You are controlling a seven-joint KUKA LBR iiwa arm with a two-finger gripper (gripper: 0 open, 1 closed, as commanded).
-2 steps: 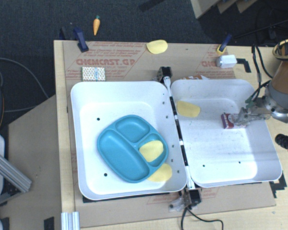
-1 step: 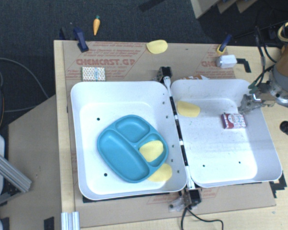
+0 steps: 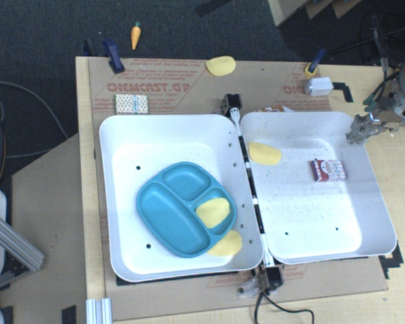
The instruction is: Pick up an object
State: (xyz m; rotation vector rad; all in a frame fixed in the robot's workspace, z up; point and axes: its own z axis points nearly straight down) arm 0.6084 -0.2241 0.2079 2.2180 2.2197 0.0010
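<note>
Gripper (image 3: 362,129) at the upper right rim of the right bin (image 3: 364,235), above the wall, apart from everything inside. Spread or pressed together: cannot tell at this size and angle. Nothing visibly held.

Nearest candidate: small red and white packet (image 3: 328,170), lying flat on the right bin's floor, near the gripper but not touching it. Farther left in the same bin, a yellow piece (image 3: 264,154) just beside the wall shared with the left bin (image 3: 115,181). In the left bin, a blue divided plate (image 3: 169,211) with a second yellow piece (image 3: 213,211) in its small compartment, and a third yellow piece (image 3: 226,244) touching the plate's lower edge.

Likely troubles from here, as judgement only:
- Packet flat and thin, so a risk of closing above it or skidding it along the floor instead of lifting it.
- Yellow piece by the shared wall: risk of knocking the wall on the way down, or of pushing the piece against it.
- Piece on the plate: risk of catching the compartment ridge, tipping or dragging the plate.
- Rounded, probably smooth yellow pieces: risk of squirting out sideways under an off-centre squeeze.
</note>
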